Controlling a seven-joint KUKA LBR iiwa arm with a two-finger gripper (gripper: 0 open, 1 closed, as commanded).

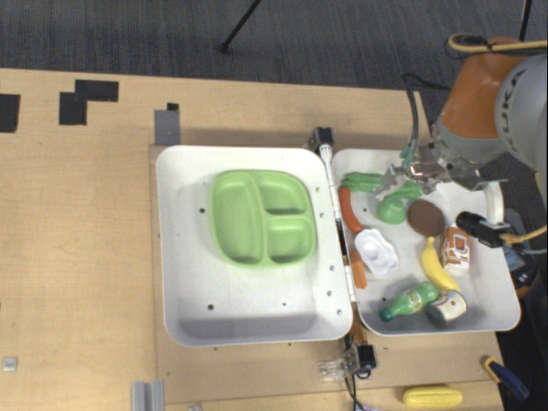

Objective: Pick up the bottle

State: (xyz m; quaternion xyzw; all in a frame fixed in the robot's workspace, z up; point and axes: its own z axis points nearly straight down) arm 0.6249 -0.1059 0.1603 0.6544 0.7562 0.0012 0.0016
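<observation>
Camera view has the green bottle (410, 302) lying on its side near the front of the right bin (505, 311), beside the banana (436, 266). The gripper (409, 171) sits well apart at the back; can't tell its state. I'd grab across the bottle's body, away from the banana.

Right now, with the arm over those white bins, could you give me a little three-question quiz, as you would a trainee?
1. True or false: the green plastic bottle lies on its side in the right white bin.
2. Which thing sits in the left white bin? A: a yellow banana. B: a light green divided tray. C: an orange carrot.
3. Fill in: the tool hangs over the ____ end of the right bin, away from the bottle.

Key
1. True. It lies near the front edge, beside the yellow banana.
2. B. The light green divided tray is there; the banana and the orange carrot are in the right bin.
3. Far.
</observation>
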